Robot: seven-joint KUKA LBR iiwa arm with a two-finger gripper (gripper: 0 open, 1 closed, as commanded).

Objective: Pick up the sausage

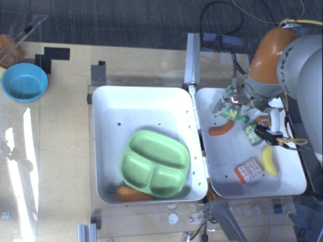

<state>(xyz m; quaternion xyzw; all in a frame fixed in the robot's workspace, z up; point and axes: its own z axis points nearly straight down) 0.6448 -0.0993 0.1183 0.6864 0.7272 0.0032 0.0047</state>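
Claw (233,101), grip state I cannot tell, hovers just beside the small orange-red sausage (221,129), so descent comes next.

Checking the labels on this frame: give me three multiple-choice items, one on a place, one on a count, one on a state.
1. Where does the sausage lie?
A. Right bin
B. Left bin
C. Blue bowl

2. How many compartments does the green tray show?
A. One
B. Three
C. Five

3. How does the sausage stand to the hand?
A. Lifted between its fingers
B. Lying on the bin floor below the hand
C. Resting on the green tray

Answers:
1 A, it rests near the left wall of the right bin.
2 B, one long section and two smaller ones.
3 B, it lies flat, apart from the hand.
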